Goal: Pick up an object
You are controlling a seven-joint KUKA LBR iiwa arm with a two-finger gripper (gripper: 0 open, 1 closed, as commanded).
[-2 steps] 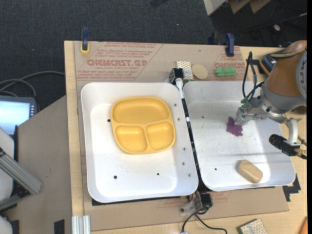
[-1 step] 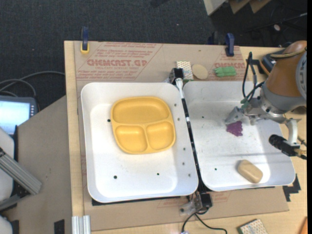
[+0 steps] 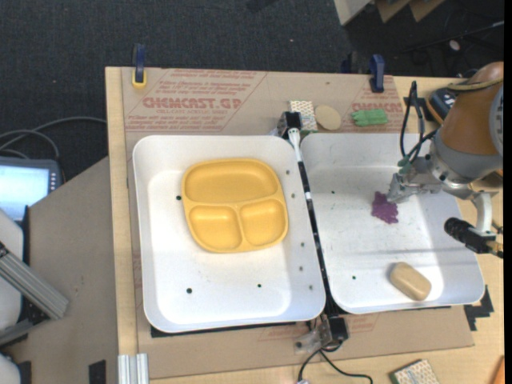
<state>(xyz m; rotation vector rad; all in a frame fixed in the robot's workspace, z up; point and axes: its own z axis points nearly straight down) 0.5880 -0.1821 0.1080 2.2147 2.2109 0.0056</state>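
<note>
On the tabletop [image 3: 200, 94], a board printed with red lettering, two shallow white bins sit side by side. The left bin [image 3: 160, 278] holds a yellow divided plate [image 3: 235, 204] with one large compartment at its 12 o'clock side and two smaller ones at its 6 o'clock side; the plate lies flat in the upper middle of the bin, and a few small dark dots mark the bin floor around it. At the top of the seam between the bins, a small black clip [image 3: 290, 122] sits with a checkered tag just beside it at 12 o'clock. Behind the right bin, on the bare board, lie a tan round object [image 3: 328, 118] and, at its 3 o'clock, a green object [image 3: 370, 118], with a blue clamp [image 3: 377, 72] on the board's far edge. The right bin [image 3: 344, 166] holds two things well apart: a small purple object [image 3: 385, 209], ragged in outline, near the bin's middle, and a tan oblong block [image 3: 410, 282], perhaps a sponge or bar of soap, at 5 o'clock from the purple one, near the bin's front edge. The gripper [image 3: 404, 186] is low inside the right bin at 2 o'clock from the purple object and just beside it, possibly touching its top edge. Whether its fingers are apart or together cannot be told at this angle, and nothing is seen between them. The grey arm with its orange band [image 3: 472, 126] rises toward 2 o'clock.
</note>
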